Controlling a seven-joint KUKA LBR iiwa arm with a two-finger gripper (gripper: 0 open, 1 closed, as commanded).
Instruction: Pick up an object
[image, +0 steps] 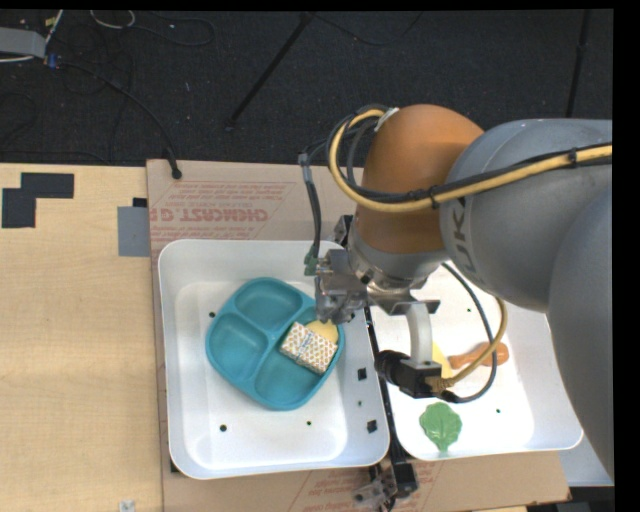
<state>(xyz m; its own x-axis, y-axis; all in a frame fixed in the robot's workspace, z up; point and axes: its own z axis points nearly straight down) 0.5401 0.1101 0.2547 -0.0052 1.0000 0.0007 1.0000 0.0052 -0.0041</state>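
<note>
The arm (480, 210), by far the biggest thing here, is reaching in from three o'clock and hanging its orange band over the seam between the two bins, with its gripper (328, 318) coming down at the right-hand rim of the plate. I am judging this to be the approach-and-grasp step: the tool is hovering right at the sponge's top edge, and I cannot tell from where I am standing whether it is open, closed or gripping anything. The next move, I would say, is calling for a short, careful descent squarely over the sponge and a firm close before any lift, since the sponge is lying tilted in a plate compartment and could slide. The left bin (190, 440) is holding the plate (245, 340), a teal divided one sitting a little toward twelve o'clock of the bin's middle. In the plate's three o'clock compartment the sponge (308, 347), patterned with a yellow backing, is lying askew, just at six o'clock of the gripper. The right bin (540, 420) is showing a green piece (440, 426) near its six o'clock edge and an orange piece (480, 356) nearer its middle, partly behind the cables.
</note>
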